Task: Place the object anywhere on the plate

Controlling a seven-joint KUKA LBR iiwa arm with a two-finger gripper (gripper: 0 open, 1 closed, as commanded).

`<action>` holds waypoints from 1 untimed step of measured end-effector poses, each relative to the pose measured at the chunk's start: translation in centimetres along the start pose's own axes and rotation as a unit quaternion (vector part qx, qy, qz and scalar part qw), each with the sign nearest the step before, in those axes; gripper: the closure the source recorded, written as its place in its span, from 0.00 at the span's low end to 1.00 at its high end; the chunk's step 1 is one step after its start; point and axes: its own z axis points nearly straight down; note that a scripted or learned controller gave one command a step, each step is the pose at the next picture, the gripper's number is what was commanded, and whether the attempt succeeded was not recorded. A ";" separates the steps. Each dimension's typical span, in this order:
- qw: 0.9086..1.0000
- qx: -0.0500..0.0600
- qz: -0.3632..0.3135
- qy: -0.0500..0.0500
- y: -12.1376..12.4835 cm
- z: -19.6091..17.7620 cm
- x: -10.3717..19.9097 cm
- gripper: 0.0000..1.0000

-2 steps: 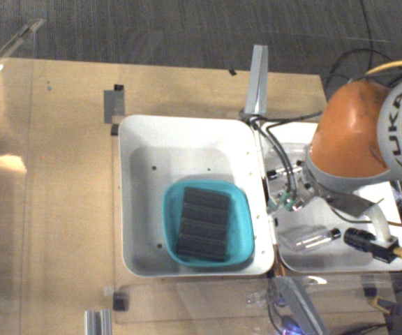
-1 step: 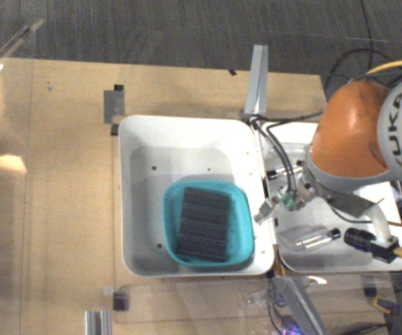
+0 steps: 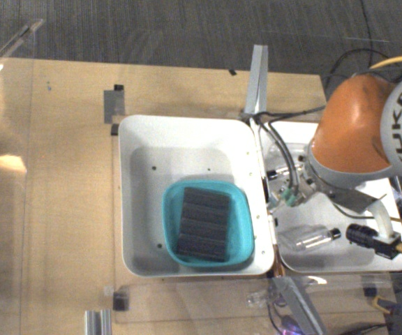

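On the plate [image 3: 241,223], one block [image 3: 203,223] (dark)

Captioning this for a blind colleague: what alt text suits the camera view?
A dark ridged block lies on a teal plate in the left white bin; the grey-and-orange arm hangs over the right bin.

Robot lab, KUKA arm [image 3: 368,128], wooden bench [image 3: 54,187], white bins [image 3: 135,152]

Bright, even overhead light; glare patch on counter [image 3: 5,162] at left (washed out), soft shadows, slightly soft focus.
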 end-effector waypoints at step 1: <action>0.999 0.003 -0.054 0.002 3.8 3.6 2.4 1.00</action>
